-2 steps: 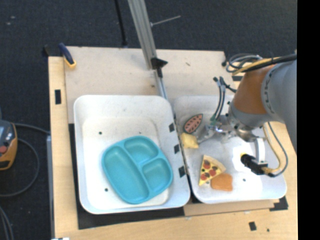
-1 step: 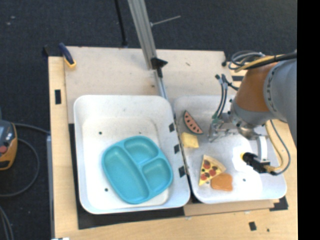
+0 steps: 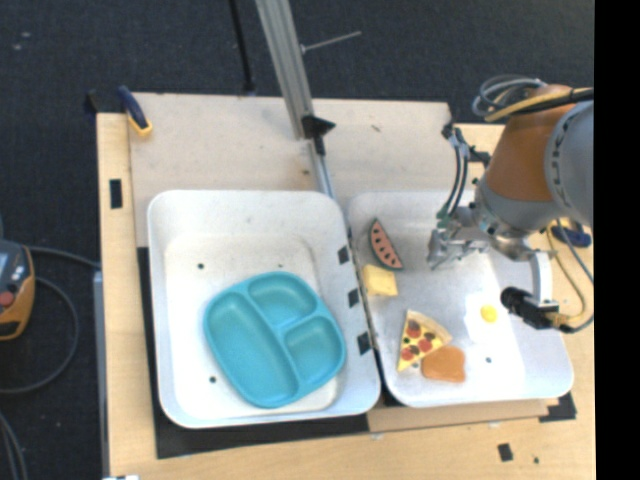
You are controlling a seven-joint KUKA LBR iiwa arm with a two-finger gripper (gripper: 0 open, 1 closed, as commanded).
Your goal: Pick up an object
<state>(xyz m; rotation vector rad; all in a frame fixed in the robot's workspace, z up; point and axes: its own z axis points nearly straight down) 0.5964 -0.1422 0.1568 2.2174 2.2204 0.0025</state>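
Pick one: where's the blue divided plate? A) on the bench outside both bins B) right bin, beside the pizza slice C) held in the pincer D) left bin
D: the blue divided plate lies flat in the left bin, while the pizza slice sits in the right bin and the pincer hangs over that right bin.

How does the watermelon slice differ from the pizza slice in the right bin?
The watermelon slice is a curved crescent, red with a dark rind; the pizza slice is a yellow triangle with red toppings. The watermelon slice lies near the bin's left wall, farther from the camera; the pizza slice lies nearer the front, touching an orange piece. Both are toy foods lying flat in the right bin.
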